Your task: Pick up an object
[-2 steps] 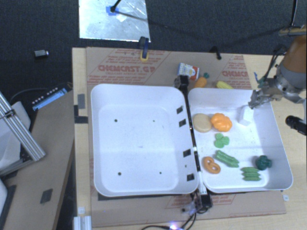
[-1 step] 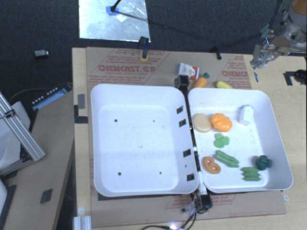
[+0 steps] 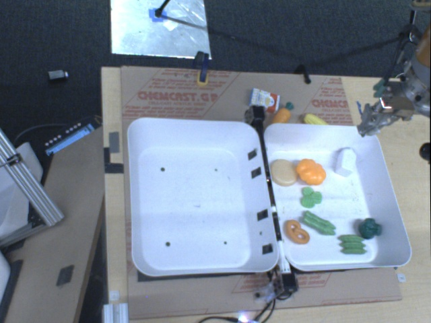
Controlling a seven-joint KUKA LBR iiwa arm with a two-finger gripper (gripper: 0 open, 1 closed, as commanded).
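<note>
The right bin [image 3: 387, 180] holds several toy foods: an orange pumpkin [image 3: 311, 171], a tan bun [image 3: 283, 172], a white block [image 3: 345, 161], a green leafy piece [image 3: 310, 197], a green pod [image 3: 318, 223], a pretzel [image 3: 296, 231], a second green pod [image 3: 352, 243] and a dark green broccoli [image 3: 369, 229]. My gripper [image 3: 370, 122] hangs at the far right, above the bin's back right corner, well up and to the right of the white block. Nothing shows between its fingers.
The left bin [image 3: 195, 194] lies beside the right one, joined along a black-clipped divider [image 3: 266, 180]. Behind the bins on the cardboard sit a small carton [image 3: 262, 99], an orange carrot [image 3: 282, 115] and a yellow piece [image 3: 314, 120]. A metal sheet [image 3: 160, 19] lies on the floor beyond.
</note>
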